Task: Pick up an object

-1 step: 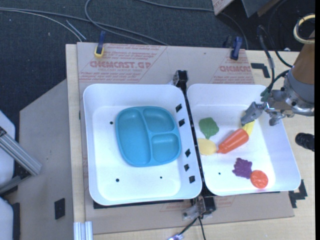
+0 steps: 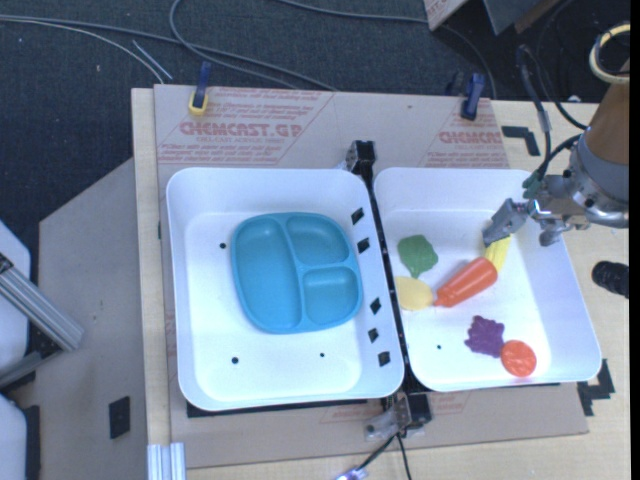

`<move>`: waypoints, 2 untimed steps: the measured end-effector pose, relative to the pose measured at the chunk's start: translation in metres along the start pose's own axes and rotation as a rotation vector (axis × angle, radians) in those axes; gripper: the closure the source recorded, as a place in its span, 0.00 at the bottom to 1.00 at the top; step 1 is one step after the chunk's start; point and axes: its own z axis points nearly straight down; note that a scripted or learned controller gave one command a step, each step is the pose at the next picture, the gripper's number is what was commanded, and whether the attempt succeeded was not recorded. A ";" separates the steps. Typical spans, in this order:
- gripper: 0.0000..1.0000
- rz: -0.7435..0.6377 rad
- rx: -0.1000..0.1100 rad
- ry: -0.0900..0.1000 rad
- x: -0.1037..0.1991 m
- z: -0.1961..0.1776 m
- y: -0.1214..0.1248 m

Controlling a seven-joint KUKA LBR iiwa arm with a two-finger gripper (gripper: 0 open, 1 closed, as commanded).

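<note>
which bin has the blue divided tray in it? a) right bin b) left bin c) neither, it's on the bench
b: the blue divided tray lies flat inside the left bin, while the right bin holds the toy foods.

Two white bins (image 2: 200, 208), one blue tray (image 2: 297, 271), six toys (image 2: 466, 281).

Robotics lab: clamped bench (image 2: 250, 118), loose cables (image 2: 200, 8), white bins (image 2: 190, 268).

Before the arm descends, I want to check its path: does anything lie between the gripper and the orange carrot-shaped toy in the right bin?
Nothing visible does. The gripper hovers just above and right of the orange carrot-shaped toy, with a small yellow piece at the carrot's upper end nearest the fingers.
</note>
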 end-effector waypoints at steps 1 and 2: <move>0.00 0.001 0.006 0.002 0.001 0.063 -0.005; 0.00 0.000 0.006 0.002 0.007 0.125 -0.004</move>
